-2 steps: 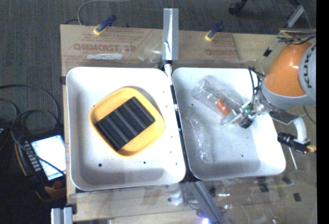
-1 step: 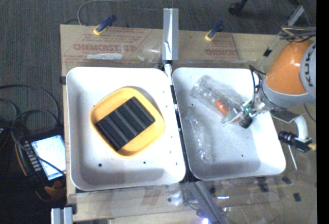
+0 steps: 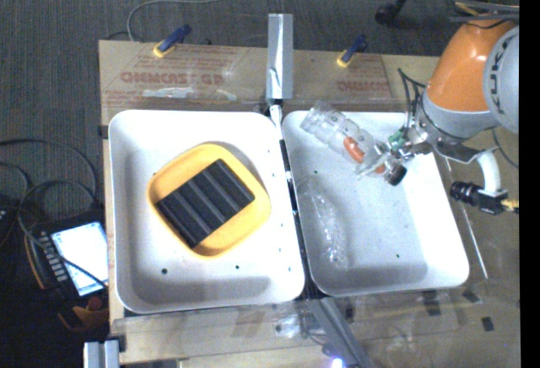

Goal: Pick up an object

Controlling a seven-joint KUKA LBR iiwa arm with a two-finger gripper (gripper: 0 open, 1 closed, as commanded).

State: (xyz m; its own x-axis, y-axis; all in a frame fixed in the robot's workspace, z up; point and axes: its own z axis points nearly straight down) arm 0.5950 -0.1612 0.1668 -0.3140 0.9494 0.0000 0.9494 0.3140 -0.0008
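My gripper [image 3: 390, 162] hangs low over the back right part of the right bin [image 3: 422, 269], reaching in from the right. Just to its left lies a clear plastic bottle-like object [image 3: 336, 128] with an orange part [image 3: 357, 150]; its near end meets the gripper tip, and I cannot tell whether it is held. A crumpled clear plastic piece [image 3: 327, 223] lies near the right bin's left wall. In the left bin [image 3: 135, 273] rests a yellow rounded tray-shaped object with a black ribbed top [image 3: 208, 198].
The two bins meet at a narrow ridge [image 3: 291, 197]. A metal post [image 3: 278, 62] stands behind that ridge on the cardboard-covered bench. Two blue-and-yellow clamps [image 3: 171, 40] grip the back edge.
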